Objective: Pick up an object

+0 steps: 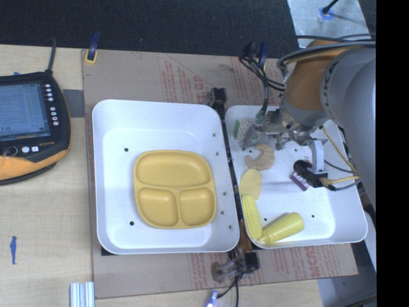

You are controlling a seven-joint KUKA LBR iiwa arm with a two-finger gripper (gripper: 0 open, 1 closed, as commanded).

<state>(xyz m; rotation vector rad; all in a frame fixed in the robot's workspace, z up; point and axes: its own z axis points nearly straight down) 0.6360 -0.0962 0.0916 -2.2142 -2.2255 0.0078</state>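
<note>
My gripper hangs over the back left of the right bin, under the orange band of the arm. Directly below it lies a tan, round cookie-like piece; I cannot tell whether the gripper touches it. A pale yellow chip-shaped piece sits in front of that, beside the bin's left wall. A corn cob runs along the left wall, and a yellow bottle-shaped object lies at the front. A small dark purple object rests mid-bin near some cables.
The left bin holds a yellow divided plate. A teach pendant lies on the bench at the far left. Cables trail from the arm over the right bin's right side.
</note>
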